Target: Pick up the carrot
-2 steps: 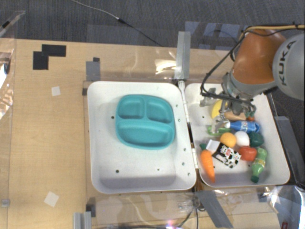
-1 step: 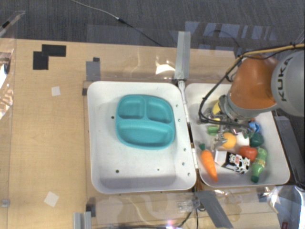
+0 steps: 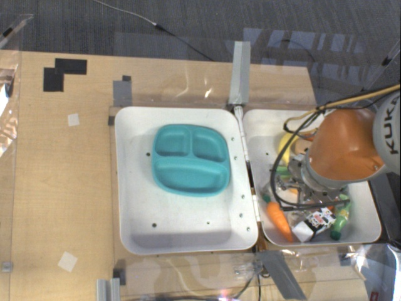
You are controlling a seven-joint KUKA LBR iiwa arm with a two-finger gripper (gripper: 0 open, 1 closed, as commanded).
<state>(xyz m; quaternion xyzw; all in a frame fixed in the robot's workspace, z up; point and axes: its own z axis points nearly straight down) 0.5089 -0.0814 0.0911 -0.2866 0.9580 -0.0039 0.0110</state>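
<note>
Orange against white, the carrot (image 3: 279,221) lies at a slant in the lower left of the right bin (image 3: 369,231), close to that bin's left wall and just beside a small white-and-black packet (image 3: 313,221). The gripper (image 3: 307,190) hangs above the middle of the same bin, under the arm's orange band (image 3: 344,146), and its own bulk and cables hide the tips, so I cannot tell whether it is spread or closed, and nothing can be seen held in it.

Several things could spoil the pick, by my judgement. The carrot sits near the bin wall, so a descent a little too far left may strike the rim instead of straddling the vegetable. Its tapered, smooth body could roll or squirt out of a pinch made across the thin end. The packet, a green item (image 3: 340,223) and a yellow one (image 3: 287,148) crowd the bin, so the wrong piece may be nudged or caught.

Both bins rest on a pale wooden bench (image 3: 56,187); the left bin (image 3: 135,168) carries a teal divided plate (image 3: 190,159). Dark carpet (image 3: 188,11) fills the upper frame, crossed by a thin cable (image 3: 125,11).
</note>
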